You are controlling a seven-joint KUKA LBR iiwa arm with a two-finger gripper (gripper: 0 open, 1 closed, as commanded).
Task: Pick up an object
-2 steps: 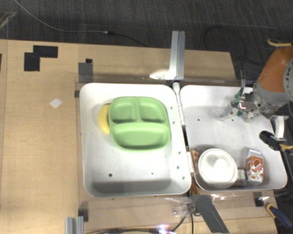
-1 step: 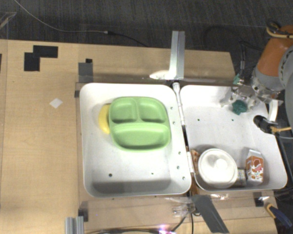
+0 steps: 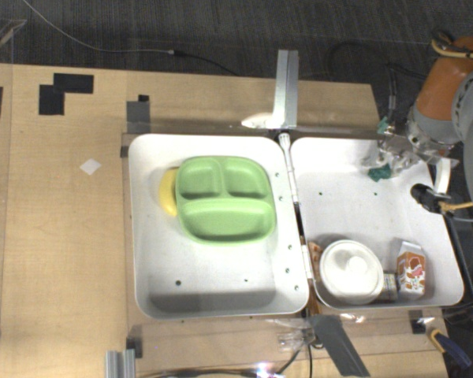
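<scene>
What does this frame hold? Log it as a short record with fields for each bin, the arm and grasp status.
left bin: green divided plate lying over a yellow object
right bin: white bowl, small carton near the front
arm: gripper over the right bin's back right corner
grasp: nothing seen held

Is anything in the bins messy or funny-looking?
A yellow thing is tucked partly under the green divided plate in the left bin, mostly hidden. In the right bin, the white bowl and small carton crowd the near edge.
</scene>
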